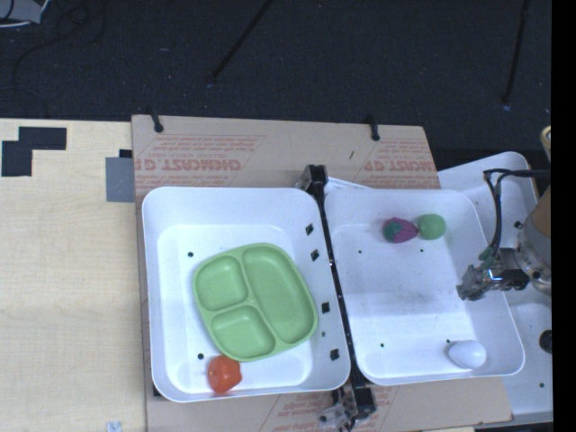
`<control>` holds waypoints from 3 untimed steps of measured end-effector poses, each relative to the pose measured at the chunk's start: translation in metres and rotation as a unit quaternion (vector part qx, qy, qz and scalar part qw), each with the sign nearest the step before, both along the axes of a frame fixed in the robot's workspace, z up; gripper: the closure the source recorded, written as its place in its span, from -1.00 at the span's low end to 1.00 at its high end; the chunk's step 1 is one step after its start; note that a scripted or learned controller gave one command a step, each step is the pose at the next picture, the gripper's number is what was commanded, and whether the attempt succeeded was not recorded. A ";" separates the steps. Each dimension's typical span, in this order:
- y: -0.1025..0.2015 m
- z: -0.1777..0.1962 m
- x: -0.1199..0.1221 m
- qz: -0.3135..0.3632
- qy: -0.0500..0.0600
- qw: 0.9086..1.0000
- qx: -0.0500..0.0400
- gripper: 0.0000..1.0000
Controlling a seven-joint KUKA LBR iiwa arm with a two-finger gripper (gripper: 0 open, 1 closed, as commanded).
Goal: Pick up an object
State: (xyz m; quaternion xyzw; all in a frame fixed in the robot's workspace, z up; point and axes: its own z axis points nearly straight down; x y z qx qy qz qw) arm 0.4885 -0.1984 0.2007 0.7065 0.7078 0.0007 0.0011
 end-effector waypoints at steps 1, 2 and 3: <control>-0.001 0.039 0.001 0.000 0.000 1.000 0.000 1.00; 0.048 0.047 0.013 0.002 0.001 1.000 0.001 1.00; 0.100 0.050 0.020 0.002 0.002 1.000 0.002 1.00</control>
